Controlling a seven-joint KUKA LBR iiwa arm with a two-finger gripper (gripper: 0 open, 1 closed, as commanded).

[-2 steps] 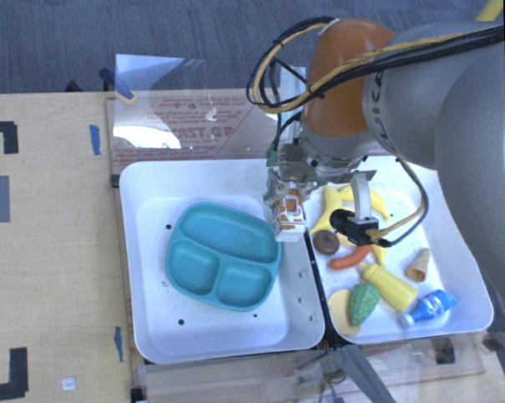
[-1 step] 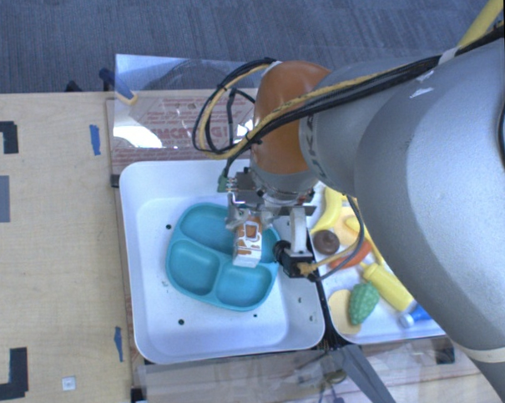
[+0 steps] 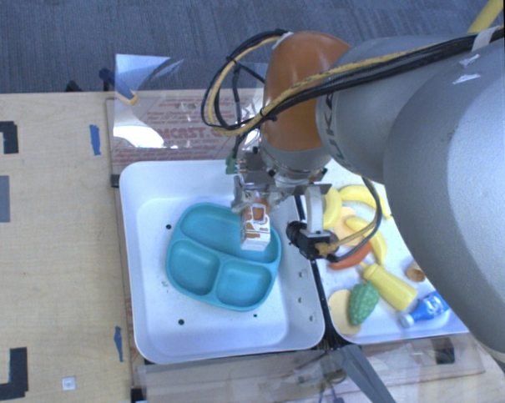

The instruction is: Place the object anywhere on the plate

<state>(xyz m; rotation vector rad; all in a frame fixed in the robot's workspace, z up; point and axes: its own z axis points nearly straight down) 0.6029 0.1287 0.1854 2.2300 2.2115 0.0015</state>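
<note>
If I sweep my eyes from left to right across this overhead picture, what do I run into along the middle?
Wooden bench top → left white bin → blue divided plate → small white and orange carton under the claw → right white bin's toy food: yellow banana, green vegetable → blue item.

Wooden bench (image 3: 47, 272) bears two white bins (image 3: 147, 268).

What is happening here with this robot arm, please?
A grey robot arm with an orange band reaches over the left white bin. Its pincer is above the light blue divided plastic plate, and a small white and orange carton sits right under it, over the plate's right edge. The right white bin holds toy food, such as yellow bananas.
</note>
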